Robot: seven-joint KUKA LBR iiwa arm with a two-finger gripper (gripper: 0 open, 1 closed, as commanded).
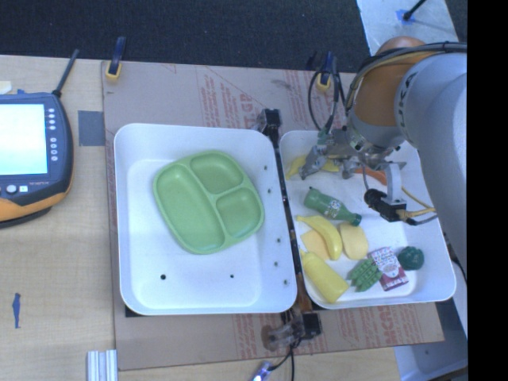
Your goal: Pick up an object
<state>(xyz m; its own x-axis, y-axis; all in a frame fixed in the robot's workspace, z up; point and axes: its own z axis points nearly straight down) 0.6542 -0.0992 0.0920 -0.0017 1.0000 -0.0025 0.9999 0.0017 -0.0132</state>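
Toys crowd your right bin point(435, 288): a green bottle point(330, 205) lies near the middle, a banana point(324, 234) just below it, a pale yellow piece point(354, 241) beside that, and a yellow block point(323, 276) at the near edge. A green bumpy toy point(364, 274), a red-and-white packet point(389, 267) and a dark green lump point(410, 256) sit toward the near right corner. Your gripper point(340, 159) hangs low over the bin's far end, by another yellow piece point(297, 166); you cannot tell how wide it stands. The left bin point(143, 284) holds a green divided plate point(208, 202). A tablet point(28, 157) lies at the far left.
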